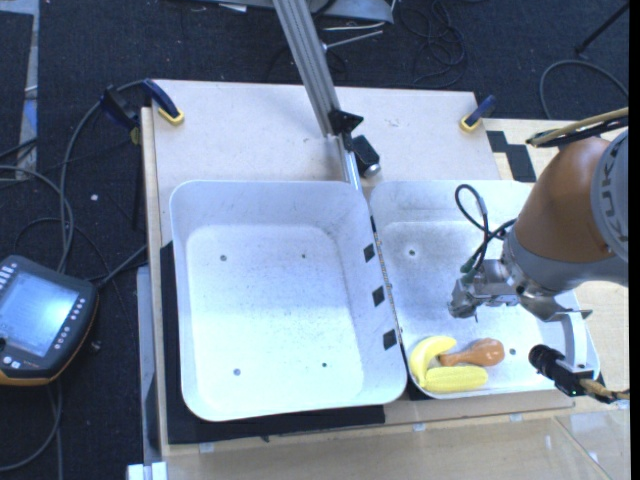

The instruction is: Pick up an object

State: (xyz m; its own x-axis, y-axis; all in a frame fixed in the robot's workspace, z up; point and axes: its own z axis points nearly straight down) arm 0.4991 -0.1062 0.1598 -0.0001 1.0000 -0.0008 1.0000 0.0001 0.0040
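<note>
1. The bench [300, 128] comes first, a pale board with a yellow clamp [168, 115] at its 10 o'clock corner and another [472, 121] at its 2 o'clock corner; it carries both white bins side by side.
2. The left bin [200, 208], the bigger-looking of the two, shows a speckled white floor, and its right wall tips over the edge of its neighbour.
3. The right bin [420, 218] holds all the goods, gathered at its 6 o'clock end against the front wall.
4. In comes the arm [570, 208] from 3 o'clock, orange band above the grey wrist, hanging over the right bin's middle.
5. The gripper [468, 303] points down at the bin floor, at about 12 o'clock from the pile and apart from it. Nothing shows between its fingers, and how far they are parted I cannot tell from this angle.
6. The banana [428, 353] curls at the pile's 9 o'clock side, touching the other two.
7. A yellow corn cob [458, 378] lies flat at the pile's 6 o'clock edge, just beside the front wall.
8. A brown drumstick-shaped piece [478, 351] lies at the pile's 2 o'clock, thick end to the right, resting against the corn.
</note>
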